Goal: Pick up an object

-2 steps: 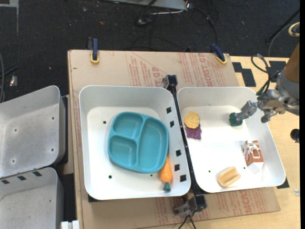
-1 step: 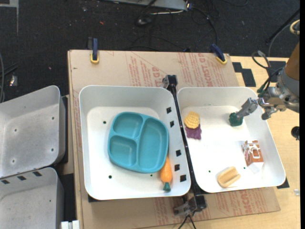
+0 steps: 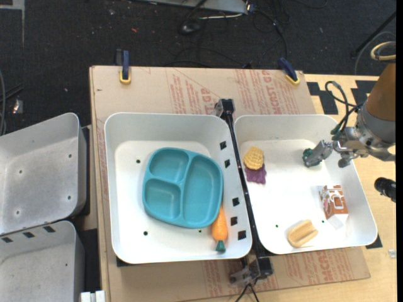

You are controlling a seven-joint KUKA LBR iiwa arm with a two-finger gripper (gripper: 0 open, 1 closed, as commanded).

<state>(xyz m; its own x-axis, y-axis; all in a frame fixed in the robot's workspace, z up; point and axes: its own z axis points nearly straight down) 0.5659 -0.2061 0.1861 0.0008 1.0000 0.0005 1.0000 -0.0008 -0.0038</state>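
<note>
Grey gripper [image 3: 313, 155], seemingly spread wide over the right bin [image 3: 271, 128], may miss the carton [image 3: 334, 201] nearby.

right bin [image 3: 277, 131] centre open | carton [image 3: 334, 202] right | bun [image 3: 301, 233] front

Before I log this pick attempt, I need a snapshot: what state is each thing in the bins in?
Gripper: over the right bin, nothing seen between its fingers.
Blue divided plate: flat in the left bin, compartments bare.
Toy carrot: lying against the plate's near edge.
Waffle: resting on a purple piece.
Bread roll: lying flat, right bin.
Small carton: tipped on its side.
</note>
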